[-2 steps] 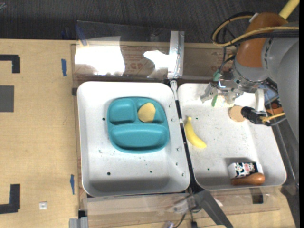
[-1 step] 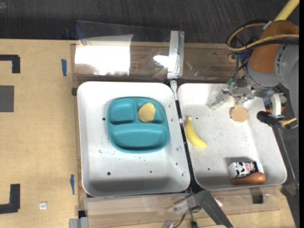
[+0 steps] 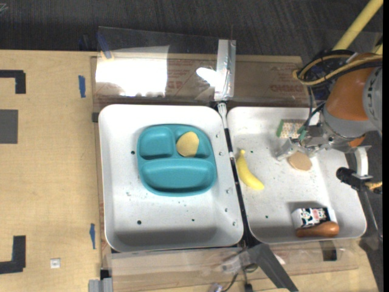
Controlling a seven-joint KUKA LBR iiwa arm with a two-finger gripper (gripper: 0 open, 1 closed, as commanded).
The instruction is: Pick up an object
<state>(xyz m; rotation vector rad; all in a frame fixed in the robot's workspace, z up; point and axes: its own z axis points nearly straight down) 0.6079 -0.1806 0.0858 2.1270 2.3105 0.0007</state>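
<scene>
Reaching in from the right, grey arm with orange band bent low over the right bin, gripper down near that bin's far middle. Impossible to tell whether the fingers stand apart or together: dark and small, blurred against the speckled white floor.

Well to the gripper's left, left bin, touching the right bin along a shared rim. Inside it, farther left than anything else from the gripper, a teal divided plate lying flat. In the plate's upper right compartment, a round yellow-tan food piece, roughly level with the gripper but across the rim.

Left of the gripper and a little nearer the camera, inside the right bin, a banana, lying slantwise close to the shared rim, apart from the fingers.

Well toward the camera from the gripper, by the bin's near right corner, a small carton with a black-and-white print, and touching its near side a brown sausage-shaped piece.

Just beside the gripper on its right and slightly nearer, a flat tan oval piece, lying on the bin floor, not between the fingers.

Just beyond the gripper, toward the far wall, a small packet with a green edge, partly hidden by the wrist.
</scene>
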